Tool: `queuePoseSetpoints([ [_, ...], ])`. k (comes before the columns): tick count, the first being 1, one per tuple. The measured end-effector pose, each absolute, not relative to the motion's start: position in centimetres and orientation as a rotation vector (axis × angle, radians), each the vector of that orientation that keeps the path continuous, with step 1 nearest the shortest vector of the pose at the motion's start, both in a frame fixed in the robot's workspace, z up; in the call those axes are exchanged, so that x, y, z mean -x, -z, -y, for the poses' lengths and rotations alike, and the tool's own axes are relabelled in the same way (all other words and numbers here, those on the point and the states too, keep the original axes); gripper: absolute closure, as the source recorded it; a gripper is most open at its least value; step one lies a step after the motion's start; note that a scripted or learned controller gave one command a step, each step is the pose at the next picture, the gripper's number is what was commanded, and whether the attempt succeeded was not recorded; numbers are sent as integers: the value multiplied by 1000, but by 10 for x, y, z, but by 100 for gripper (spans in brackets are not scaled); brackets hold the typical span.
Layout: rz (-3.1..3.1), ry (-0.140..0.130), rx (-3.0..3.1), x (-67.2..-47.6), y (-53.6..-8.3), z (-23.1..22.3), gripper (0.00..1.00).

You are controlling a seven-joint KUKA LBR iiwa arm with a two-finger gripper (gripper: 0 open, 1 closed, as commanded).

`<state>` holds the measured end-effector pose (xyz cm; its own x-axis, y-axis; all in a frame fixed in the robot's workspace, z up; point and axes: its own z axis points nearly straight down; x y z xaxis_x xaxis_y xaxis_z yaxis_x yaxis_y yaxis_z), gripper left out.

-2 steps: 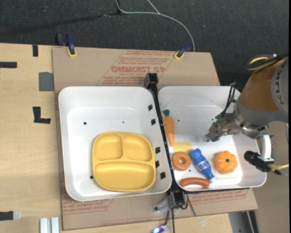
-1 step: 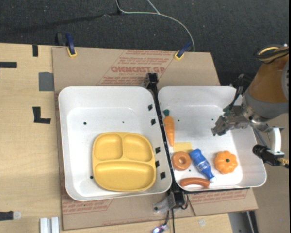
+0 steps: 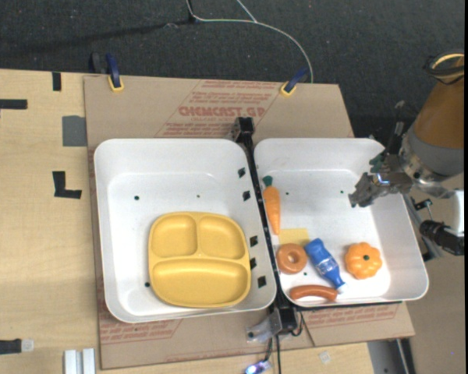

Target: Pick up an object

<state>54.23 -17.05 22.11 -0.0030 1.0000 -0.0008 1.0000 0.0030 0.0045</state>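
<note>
Hovering over the right bin's [image 3: 378, 213] far right: tool [image 3: 364, 192], holding nothing, finger state unclear. Lying near: pumpkin [image 3: 363, 260], blue bottle [image 3: 324, 261], doughnut [image 3: 291, 258], sausage [image 3: 313, 292], carrot [image 3: 272, 208].

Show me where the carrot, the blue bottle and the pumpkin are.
carrot [image 3: 272, 206], camera view, middle of its body
blue bottle [image 3: 323, 260], camera view, its middle
pumpkin [image 3: 363, 260], camera view, centre of its top

The arm [image 3: 444, 123] (grey, orange-banded) is cut off at right edge.
</note>
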Motion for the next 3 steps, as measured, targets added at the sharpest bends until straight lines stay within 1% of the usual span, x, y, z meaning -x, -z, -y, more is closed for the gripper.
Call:
queuePoseSetpoints([
  [1,-2223,-2,-2217,-543,-256,170,100],
  [2,-2229,1,-2217,-533,-255,114,100],
  [3,-2229,2,-2218,-527,-252,69,100],
])
